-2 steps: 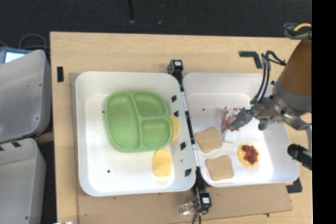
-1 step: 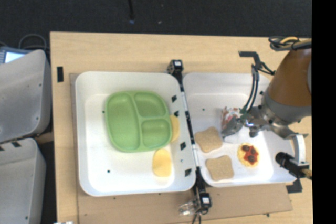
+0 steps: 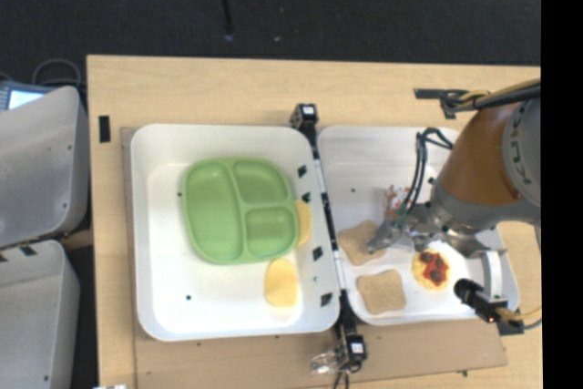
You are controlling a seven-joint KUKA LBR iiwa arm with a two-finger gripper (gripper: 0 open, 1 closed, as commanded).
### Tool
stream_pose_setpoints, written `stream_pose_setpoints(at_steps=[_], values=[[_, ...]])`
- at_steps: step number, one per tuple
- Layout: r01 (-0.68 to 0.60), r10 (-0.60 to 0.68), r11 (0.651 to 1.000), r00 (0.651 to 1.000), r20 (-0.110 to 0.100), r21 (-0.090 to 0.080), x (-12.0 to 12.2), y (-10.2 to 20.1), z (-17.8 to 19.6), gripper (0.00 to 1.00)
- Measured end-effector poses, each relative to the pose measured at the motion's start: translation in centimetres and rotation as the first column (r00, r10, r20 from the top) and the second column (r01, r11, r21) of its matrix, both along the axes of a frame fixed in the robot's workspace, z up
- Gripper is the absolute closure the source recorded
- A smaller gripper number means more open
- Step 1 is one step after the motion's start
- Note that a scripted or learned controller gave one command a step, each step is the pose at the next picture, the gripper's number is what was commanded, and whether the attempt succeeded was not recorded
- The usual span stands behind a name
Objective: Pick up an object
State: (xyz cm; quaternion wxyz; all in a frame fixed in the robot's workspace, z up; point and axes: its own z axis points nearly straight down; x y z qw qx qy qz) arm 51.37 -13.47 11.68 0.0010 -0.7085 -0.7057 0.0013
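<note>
My gripper (image 3: 377, 242) hangs low in the right bin (image 3: 364, 161), its tip right at the edge of a tan, flat bread-like piece (image 3: 352, 245). Whether it touches that piece I cannot tell. A second tan slice (image 3: 381, 291) lies just below it near the bin's front wall. To the right of the gripper, partly under the wrist, lies a small yellow piece with red spots (image 3: 431, 269). The grey arm with its orange band (image 3: 478, 161) covers the right side of this bin.
The left bin (image 3: 155, 287) holds a green divided plate (image 3: 241, 209), a pale yellow piece (image 3: 281, 281) below it and a yellow sliver (image 3: 303, 221) at its right rim. The divider (image 3: 321, 214) between the bins runs just left of the gripper. Cables (image 3: 424, 161) trail off the wrist.
</note>
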Motion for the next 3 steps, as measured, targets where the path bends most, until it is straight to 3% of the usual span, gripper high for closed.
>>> stream_pose_setpoints(at_steps=[1,3], values=[[0.008,-0.008,1.000,1.000,0.006,0.000,0.1,-0.1,1.4,1.00],[-0.007,0.007,1.000,1.000,0.010,-0.002,1.2,-0.4,10.5,1.00]])
